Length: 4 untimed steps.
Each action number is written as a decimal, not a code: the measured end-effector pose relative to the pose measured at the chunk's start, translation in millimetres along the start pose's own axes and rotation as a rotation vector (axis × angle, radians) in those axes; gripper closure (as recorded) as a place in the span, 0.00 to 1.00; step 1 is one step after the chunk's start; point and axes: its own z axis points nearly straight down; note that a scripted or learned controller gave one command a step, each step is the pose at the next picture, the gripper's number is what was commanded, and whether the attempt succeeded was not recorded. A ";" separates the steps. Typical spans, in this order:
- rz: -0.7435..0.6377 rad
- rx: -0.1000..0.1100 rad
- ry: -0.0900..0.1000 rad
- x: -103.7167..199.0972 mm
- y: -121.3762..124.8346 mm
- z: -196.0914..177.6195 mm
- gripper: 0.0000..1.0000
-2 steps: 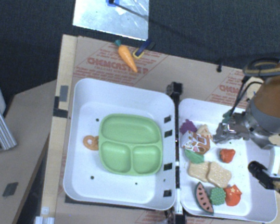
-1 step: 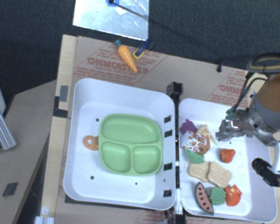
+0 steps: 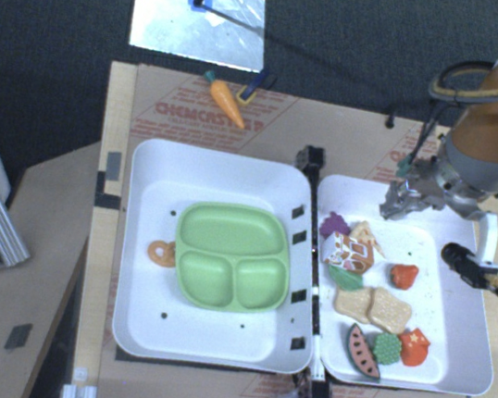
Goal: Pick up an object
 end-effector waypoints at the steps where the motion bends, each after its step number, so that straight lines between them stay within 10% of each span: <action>1: -0.001 -0.003 0.000 9.4 58.9 -1.3 1.00; 4: 0.005 0.001 0.000 7.5 44.5 -17.3 1.00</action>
